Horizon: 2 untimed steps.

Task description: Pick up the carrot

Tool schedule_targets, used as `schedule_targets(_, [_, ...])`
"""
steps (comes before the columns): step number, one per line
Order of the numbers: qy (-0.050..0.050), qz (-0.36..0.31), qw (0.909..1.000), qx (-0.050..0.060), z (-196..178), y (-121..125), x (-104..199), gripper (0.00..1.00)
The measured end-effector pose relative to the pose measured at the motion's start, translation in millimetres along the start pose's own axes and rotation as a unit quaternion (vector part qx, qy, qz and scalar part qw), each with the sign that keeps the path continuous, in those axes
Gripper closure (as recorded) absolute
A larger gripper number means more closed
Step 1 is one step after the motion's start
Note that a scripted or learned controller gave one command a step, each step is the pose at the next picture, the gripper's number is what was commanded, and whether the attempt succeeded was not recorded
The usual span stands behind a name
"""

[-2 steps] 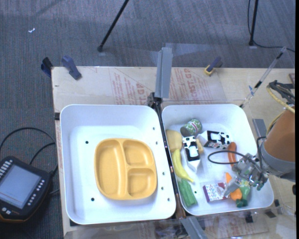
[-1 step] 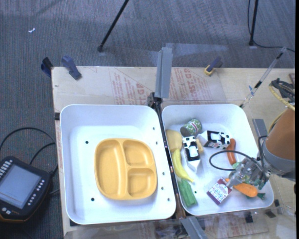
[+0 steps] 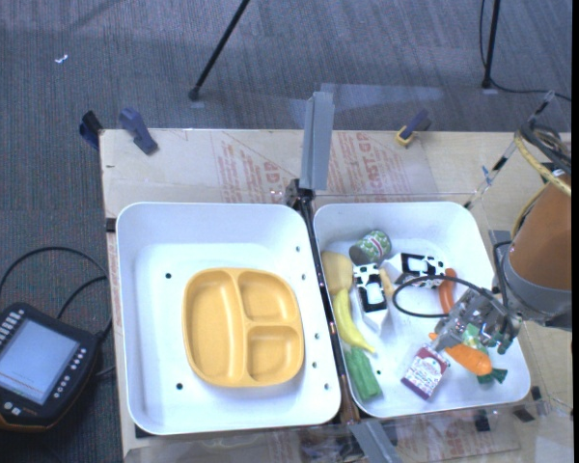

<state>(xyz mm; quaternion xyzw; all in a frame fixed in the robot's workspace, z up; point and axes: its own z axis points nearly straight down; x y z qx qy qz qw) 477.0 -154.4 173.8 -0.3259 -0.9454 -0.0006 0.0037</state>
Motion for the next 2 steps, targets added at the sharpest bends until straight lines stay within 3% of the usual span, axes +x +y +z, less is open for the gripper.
schedule_targets(1, [0.000, 0.220, 0.9754, 0.001, -19.3, 37.7, -3.4, 1.00])
schedule_targets(2, [-0.001, 0.155, 0.9879, 0.001, -9.2, 112.3, 5.9, 1.00])
